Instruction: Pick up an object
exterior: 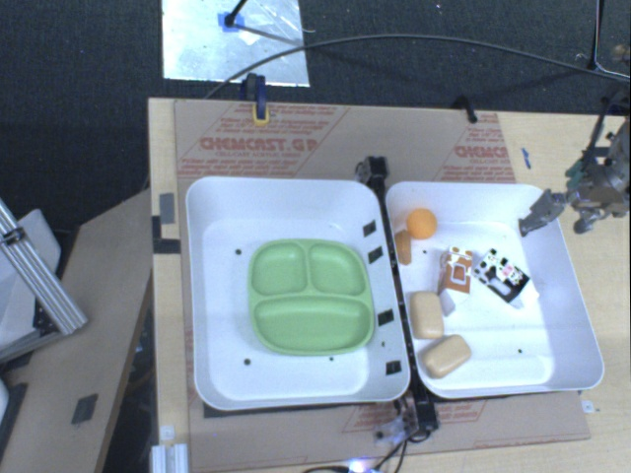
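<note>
The right bin (567, 353) holds several small objects. An orange ball (422, 224) lies near its far left corner, with a small orange cylinder (403, 246) beside it. A brown-and-white box (456, 269) and a black-and-white patterned piece (501, 274) sit in the middle. A tan block (427, 314) and a tan oval piece (446, 355) lie at the near left. My gripper (558, 220) hangs over the bin's far right edge, to the right of the patterned piece. It is open, with nothing between its fingers.
The left bin (212, 264) holds a green divided plate (311, 296). Black clips run along the wall where the two bins meet. A cable arcs above the bench at the back. A metal frame (39, 279) stands at the left.
</note>
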`<action>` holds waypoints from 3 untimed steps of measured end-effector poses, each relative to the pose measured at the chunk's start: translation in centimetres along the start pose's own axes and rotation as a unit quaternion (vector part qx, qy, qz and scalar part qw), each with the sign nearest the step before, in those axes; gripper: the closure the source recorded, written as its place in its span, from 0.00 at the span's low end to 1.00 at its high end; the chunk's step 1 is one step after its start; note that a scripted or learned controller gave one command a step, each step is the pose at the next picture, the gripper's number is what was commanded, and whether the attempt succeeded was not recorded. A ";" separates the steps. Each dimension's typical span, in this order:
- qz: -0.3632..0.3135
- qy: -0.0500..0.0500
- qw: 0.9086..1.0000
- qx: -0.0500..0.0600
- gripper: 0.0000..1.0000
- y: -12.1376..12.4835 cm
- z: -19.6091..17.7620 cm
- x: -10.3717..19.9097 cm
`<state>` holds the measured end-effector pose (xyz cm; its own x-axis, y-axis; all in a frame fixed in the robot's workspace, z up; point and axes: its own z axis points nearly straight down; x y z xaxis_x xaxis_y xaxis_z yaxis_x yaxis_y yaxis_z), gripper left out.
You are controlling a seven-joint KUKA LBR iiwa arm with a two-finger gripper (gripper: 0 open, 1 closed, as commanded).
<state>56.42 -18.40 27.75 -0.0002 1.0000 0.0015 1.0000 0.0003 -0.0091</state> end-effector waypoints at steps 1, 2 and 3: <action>-0.002 -0.001 1.000 -0.005 0.00 0.2 -0.6 0.1; 0.000 -0.001 1.000 -0.004 0.00 -0.2 3.7 -0.4; 0.000 -0.001 1.000 -0.004 0.00 -0.1 7.9 -0.4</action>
<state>56.29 -18.82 19.89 -0.0010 1.0000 -0.0001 1.0000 0.0010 -0.0008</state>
